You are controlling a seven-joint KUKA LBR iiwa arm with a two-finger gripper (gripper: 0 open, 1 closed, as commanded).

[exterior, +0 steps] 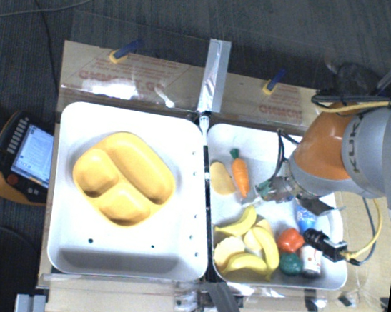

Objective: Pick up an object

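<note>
From the overhead camera I have the arm (341, 147) reaching in over the right bin (255, 140), its gripper (275, 190) low near the bin's middle, just beside the carrot (240, 176); I cannot tell its state from here. The candidates crowd that bin's near half, bananas (249, 247), a tomato (290, 239) and a small can (311, 260) against its right edge, so I judge the carrot the likeliest target. The left bin (61, 241) carries a big yellow moulded piece (124, 176).
</note>
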